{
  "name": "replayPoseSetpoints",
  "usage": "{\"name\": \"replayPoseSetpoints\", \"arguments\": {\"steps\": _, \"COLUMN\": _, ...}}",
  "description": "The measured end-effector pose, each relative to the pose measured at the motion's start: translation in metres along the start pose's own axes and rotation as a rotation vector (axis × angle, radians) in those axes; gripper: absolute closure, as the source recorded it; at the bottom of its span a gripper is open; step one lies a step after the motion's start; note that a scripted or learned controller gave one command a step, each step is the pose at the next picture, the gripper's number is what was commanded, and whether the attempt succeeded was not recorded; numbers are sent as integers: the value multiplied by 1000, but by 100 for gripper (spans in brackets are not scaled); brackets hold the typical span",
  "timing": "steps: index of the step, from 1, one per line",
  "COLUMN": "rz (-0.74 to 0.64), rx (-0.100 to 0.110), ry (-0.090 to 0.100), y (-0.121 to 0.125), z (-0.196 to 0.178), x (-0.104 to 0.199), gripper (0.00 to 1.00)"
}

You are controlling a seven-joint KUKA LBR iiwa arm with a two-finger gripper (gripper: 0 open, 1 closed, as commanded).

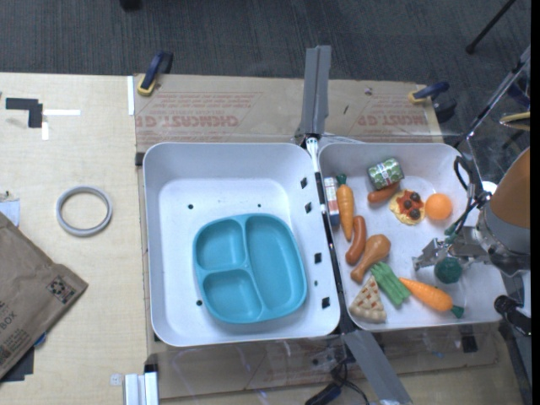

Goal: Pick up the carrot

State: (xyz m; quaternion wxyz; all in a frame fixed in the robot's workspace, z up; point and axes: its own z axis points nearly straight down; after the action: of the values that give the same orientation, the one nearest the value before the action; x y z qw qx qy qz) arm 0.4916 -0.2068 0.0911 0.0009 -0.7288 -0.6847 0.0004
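**Gripper low in the right bin, carrot just below it**

The arm (515, 209) enters from the right and is cut off by the frame edge, so only its orange band and wrist show. The gripper (445, 258) sits low over the right bin (439, 152). Its 2 fingers are small and dark against a teal-green object (448, 269) directly under them; whether they are spread or pressed together cannot be made out, and nothing is clearly seen pinched between them.

The carrot (429, 294) lies on the bin floor just below and slightly left of the fingertips, near them but not between them. It is tilted, its orange tip pointing up-left and its green stalk end down-right, toward the bin's near right corner.

Left of the fingers lie a green vegetable (391, 283), a pizza slice (369, 301), a drumstick (371, 255) and a sausage (356, 237). Above them sit an orange ball (438, 206), a small tart (409, 207) and a green can (385, 173). A second carrot (345, 202) rests by the bin's left wall.

The left bin (169, 226) holds a blue 3-compartment plate (250, 267).
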Motion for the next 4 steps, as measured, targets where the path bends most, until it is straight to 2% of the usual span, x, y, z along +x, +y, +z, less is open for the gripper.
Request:
{"name": "replayPoseSetpoints", "arguments": {"steps": 1, "rz": -40, "rx": 1, "ry": 0, "y": -19, "z": 0, "x": 72, "gripper": 0}}
{"name": "replayPoseSetpoints", "arguments": {"steps": 2, "rz": -221, "rx": -2, "ry": -2, "y": 55, "z": -42, "x": 69, "gripper": 0}}
{"name": "replayPoseSetpoints", "arguments": {"steps": 3, "rz": -427, "rx": -3, "ry": -3, "y": 112, "z": -101, "x": 152, "gripper": 0}}
{"name": "replayPoseSetpoints", "arguments": {"steps": 4, "rz": -984, "rx": -2, "ry": -2, "y": 116, "z": -52, "x": 103, "gripper": 0}}
